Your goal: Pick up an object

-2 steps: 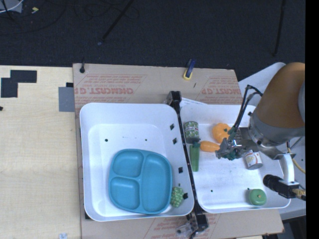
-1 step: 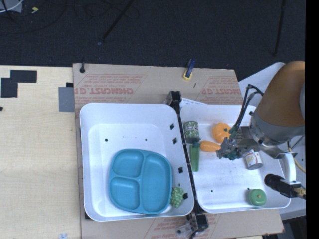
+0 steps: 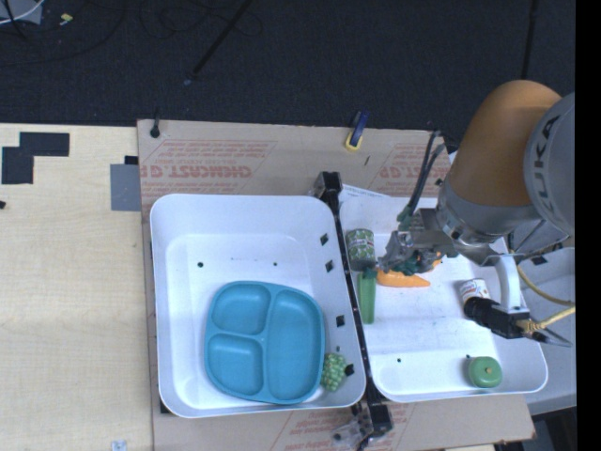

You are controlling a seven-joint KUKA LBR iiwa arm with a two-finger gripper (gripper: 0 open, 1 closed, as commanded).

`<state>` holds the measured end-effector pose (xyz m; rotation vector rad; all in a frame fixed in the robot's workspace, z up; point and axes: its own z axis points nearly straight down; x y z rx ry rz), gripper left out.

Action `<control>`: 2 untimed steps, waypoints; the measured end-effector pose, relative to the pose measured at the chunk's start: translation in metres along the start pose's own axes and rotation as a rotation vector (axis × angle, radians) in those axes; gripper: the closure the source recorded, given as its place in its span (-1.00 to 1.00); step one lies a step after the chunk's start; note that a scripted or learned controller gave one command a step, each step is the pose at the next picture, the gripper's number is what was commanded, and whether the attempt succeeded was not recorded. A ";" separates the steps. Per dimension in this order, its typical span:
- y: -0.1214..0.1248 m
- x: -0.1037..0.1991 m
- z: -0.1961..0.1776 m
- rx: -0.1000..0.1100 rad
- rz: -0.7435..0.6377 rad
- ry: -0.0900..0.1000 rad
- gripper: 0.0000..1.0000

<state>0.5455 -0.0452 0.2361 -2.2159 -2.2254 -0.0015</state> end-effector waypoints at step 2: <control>0.056 0.046 0.020 0.004 0.004 -0.001 1.00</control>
